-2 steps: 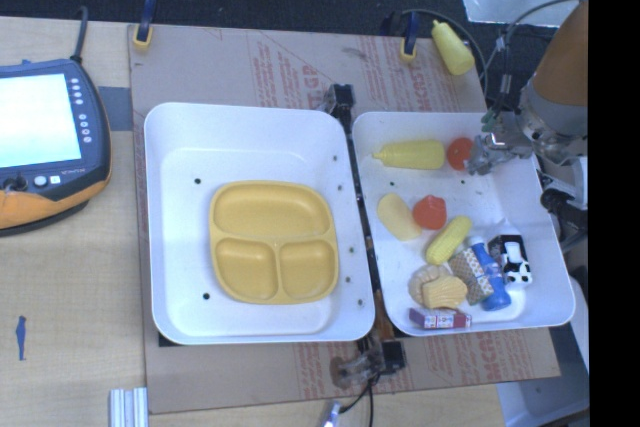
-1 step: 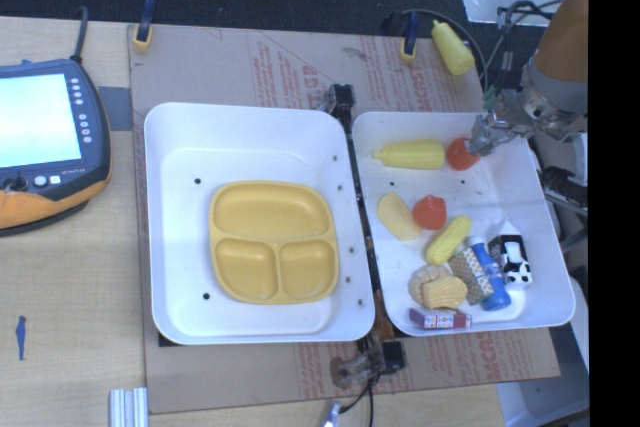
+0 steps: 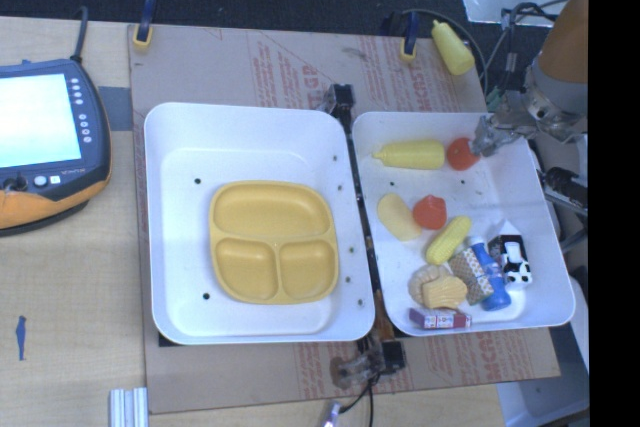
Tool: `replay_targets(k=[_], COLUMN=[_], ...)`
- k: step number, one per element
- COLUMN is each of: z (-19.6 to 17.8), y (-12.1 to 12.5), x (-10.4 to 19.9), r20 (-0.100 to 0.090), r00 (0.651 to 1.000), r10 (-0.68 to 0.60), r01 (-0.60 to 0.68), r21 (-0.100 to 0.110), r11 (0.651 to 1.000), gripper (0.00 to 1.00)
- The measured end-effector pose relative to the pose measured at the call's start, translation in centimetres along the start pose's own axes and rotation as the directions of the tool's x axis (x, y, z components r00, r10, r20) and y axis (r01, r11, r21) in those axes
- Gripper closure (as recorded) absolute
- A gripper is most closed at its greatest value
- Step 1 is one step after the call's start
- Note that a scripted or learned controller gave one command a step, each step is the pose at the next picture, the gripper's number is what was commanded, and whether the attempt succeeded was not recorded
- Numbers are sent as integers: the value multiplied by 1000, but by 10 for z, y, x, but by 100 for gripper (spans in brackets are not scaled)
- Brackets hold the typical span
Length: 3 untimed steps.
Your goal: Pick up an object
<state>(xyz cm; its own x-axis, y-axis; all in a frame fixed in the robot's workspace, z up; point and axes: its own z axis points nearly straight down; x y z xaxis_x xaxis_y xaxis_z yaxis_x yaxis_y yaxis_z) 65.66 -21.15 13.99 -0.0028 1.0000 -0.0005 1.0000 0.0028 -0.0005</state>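
Down at the near rim of the right-hand shallow white bin (image 3: 560, 245): a small purple-and-red tube (image 3: 440, 319) lying flat, long axis across the view. Just behind it, a crowded heap — tan lumpy biscuit-like piece (image 3: 443, 292), blue-and-white stick (image 3: 489, 277), small black-and-white cow figure (image 3: 514, 261) — all touching or nearly so, probably tumbled together at the low corner. Awkward pickings there.

A little farther in: yellow corn-cob-shaped toy (image 3: 448, 239), long axis slanting up to the right; pale yellow oval piece (image 3: 398, 216) beside a red rounded toy (image 3: 430, 211).

Off to the left, a yellow divided plastic plate (image 3: 272, 241) resting flat in the left-hand white bin (image 3: 170, 215), well apart from the action.

Toward the far side now: long yellow squash-shaped toy (image 3: 411, 154), lying across the view, narrow end pointing left. Right at its blunt end, the small red-orange ball (image 3: 460, 154) — the likely target, round, no real long axis.

Grey two-finger gripper (image 3: 487, 137) just beside that ball on its right, low over the bin. Jaws too blurred to call wide or narrow; nothing visibly between them.

Farthest off: tablet with orange casing (image 3: 45, 140) on the wooden table (image 3: 60, 315), and another yellow toy (image 3: 453, 48) beyond the bins.
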Motion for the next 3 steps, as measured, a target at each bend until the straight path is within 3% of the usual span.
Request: replay_targets(k=[1, 2, 3], z=[14, 14, 49], y=[-19, -18, -1], x=[16, 16, -1], r20=[0, 1, 0], r00=[1000, 1000, 1000], r10=[-1, -1, -2], r01=[1, 1, 2], r21=[4, 4, 7], r11=[1000, 1000, 1000], gripper=[100, 0, 0])
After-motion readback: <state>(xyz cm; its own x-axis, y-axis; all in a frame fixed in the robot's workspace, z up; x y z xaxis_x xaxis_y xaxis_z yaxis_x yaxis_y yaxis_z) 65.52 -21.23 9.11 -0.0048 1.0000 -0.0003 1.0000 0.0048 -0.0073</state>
